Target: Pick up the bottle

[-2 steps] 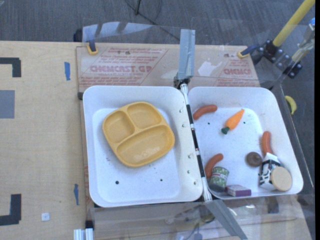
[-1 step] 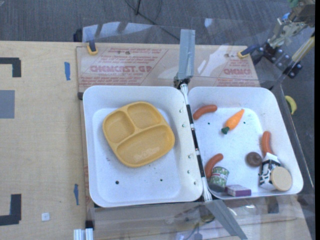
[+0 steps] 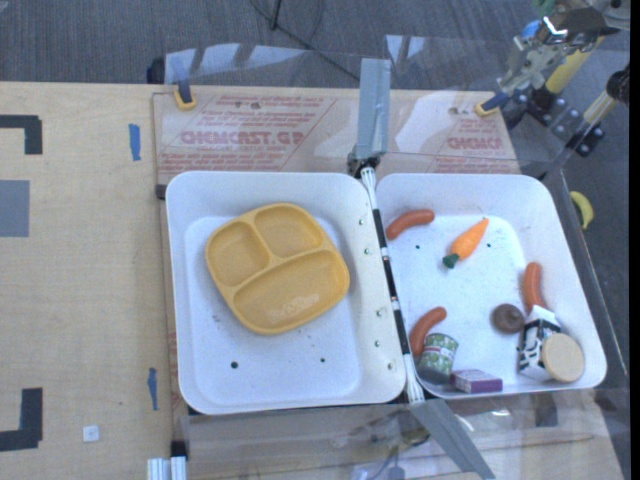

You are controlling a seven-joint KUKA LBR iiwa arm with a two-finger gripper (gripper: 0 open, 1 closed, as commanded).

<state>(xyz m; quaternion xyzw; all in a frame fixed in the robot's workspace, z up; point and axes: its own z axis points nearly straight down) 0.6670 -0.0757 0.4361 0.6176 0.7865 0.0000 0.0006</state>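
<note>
Surveying from largest down: left bin (image 3: 190, 298) carries a yellow divided plate (image 3: 277, 267); right bin (image 3: 570, 238) holds the small items. Arm's gripper (image 3: 550, 33) sits high at the view's top right, well apart from both bins; cannot tell its state. Bottle (image 3: 546, 351), black-and-white patterned with a tan round end, lies tipped in the right bin's near right corner, touching a brown disc (image 3: 507, 317), near a sausage (image 3: 531, 286). Judgement: approach from above, fingers across the body's narrow width, clear of the bin wall.
</note>
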